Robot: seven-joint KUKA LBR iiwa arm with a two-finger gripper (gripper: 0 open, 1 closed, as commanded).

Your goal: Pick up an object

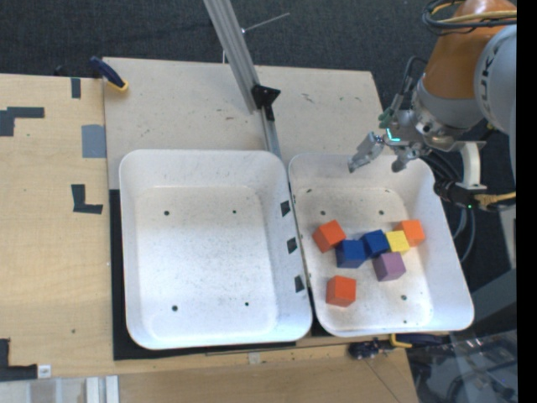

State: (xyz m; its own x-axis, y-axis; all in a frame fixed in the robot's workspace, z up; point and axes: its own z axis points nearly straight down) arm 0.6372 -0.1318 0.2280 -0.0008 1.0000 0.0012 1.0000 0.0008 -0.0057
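While nothing is yet grasped, the blocks lie clustered in the right bin point(445, 300): nearest the bin's front wall an orange block point(341, 290), then a purple block point(388, 265), blue blocks point(361, 248), a yellow one point(398, 241) and two more orange. Farther back, over the bin's rear rim, the fingers point(383, 154) hang spread apart and empty. The cluster lies forward of them, toward the front wall.

- Right bin point(419, 193): the far half of the floor is bare and open from above.
- Blocks point(369, 254) cluster mid-floor; several touch, leaving little finger room between them.
- Slanted metal pole point(237, 44) crosses behind both bins.
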